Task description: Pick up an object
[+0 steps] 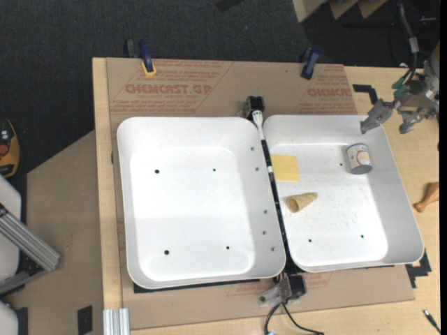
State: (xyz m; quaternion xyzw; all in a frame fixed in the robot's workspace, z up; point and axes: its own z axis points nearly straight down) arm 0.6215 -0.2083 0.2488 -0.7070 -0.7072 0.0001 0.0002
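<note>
The white bins (185, 201) are brightly lit from above. Soft shadows are seen inside them. Everything is shown fairly sharp.

Arm (427, 82) cut off by the right edge, its upper part out of view. Gripper (391, 117) fingers too small and blurred to judge. Wooden object (427, 199) at right edge partly cropped. Can (359, 158) label illegible.

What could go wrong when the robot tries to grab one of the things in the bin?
1. The small can lies on its side, so it could roll away if nudged.
2. The yellow square looks flat, so the gripper may slide over it.
3. The yellow square and the cone sit near the right bin's inner wall, which may block a grab.
</note>
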